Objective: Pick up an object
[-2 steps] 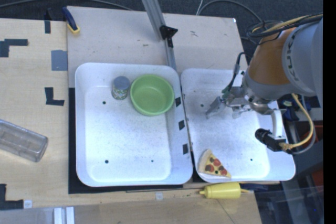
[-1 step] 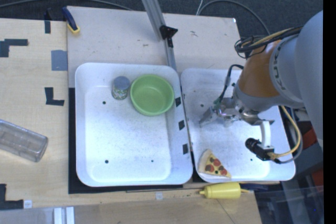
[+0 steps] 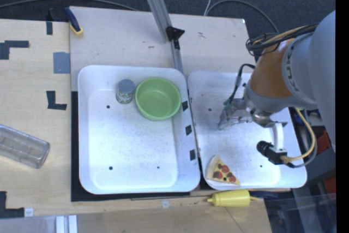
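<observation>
Red-dotted, triangular pizza slice (image 3: 222,171) lies flat in the right bin (image 3: 240,84); whether the claw (image 3: 224,121) is parted, I cannot tell.

The bench (image 3: 125,43) bears two white bins: one (image 3: 131,172) far to the gripper's (image 3: 226,120) left, the other (image 3: 248,169) under it. A yellow bottle (image 3: 232,198) lies at the near edge, a clear container (image 3: 22,145) far left.
</observation>
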Available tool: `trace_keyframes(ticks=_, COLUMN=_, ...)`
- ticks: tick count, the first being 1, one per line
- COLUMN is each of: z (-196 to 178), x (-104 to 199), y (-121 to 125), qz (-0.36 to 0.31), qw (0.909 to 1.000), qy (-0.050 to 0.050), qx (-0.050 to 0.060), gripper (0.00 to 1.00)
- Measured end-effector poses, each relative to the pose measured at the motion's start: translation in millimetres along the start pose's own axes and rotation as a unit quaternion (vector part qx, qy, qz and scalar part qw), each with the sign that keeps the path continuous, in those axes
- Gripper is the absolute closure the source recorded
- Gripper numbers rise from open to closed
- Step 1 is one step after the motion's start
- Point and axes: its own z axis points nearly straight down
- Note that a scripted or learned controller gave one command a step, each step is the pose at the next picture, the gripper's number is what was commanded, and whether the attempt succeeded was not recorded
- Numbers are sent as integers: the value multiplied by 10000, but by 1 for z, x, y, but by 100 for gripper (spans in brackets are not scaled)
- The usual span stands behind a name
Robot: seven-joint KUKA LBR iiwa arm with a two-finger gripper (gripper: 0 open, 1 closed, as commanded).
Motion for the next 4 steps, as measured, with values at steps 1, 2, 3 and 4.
trace_keyframes(ticks=1, z=-42, x=-1, y=4, qz=9, qw=10000, qy=-7, qx=-35, gripper=100)
trace_keyframes(ticks=2, z=-85, x=4, y=3, qz=5, qw=10000, qy=-5, qx=-34, gripper=100)
trace_keyframes(ticks=3, z=-138, x=4, y=4, qz=5, qw=10000, qy=-10, qx=-46, gripper=100)
trace_keyframes(ticks=4, z=-125, x=51, y=-8, qz=-9, qw=10000, qy=-2, qx=-10, gripper=100)
